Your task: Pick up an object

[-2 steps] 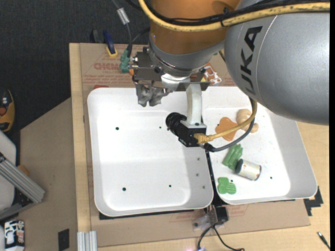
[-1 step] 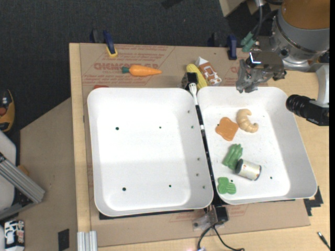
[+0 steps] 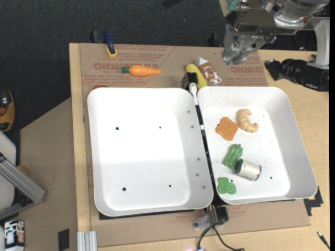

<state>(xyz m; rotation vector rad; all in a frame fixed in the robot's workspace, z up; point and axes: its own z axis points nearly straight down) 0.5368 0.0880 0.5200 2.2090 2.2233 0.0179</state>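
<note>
My gripper (image 3: 236,54) hangs high above the far edge of the right bin (image 3: 285,140), away from the objects, with nothing between its fingers. In the right bin lie a beige croissant (image 3: 246,120), an orange flat piece (image 3: 227,128), a green leafy toy (image 3: 232,155), a small silver can (image 3: 247,170) and a green piece (image 3: 226,185) near the front.
The left bin (image 3: 110,114) sits beside the right one. Behind the bins on the cardboard rest a toy carrot (image 3: 140,70), a yellow corn cob (image 3: 196,75), a small carton (image 3: 209,73) and a blue-yellow clip (image 3: 110,44). A black device (image 3: 298,72) lies at the right.
</note>
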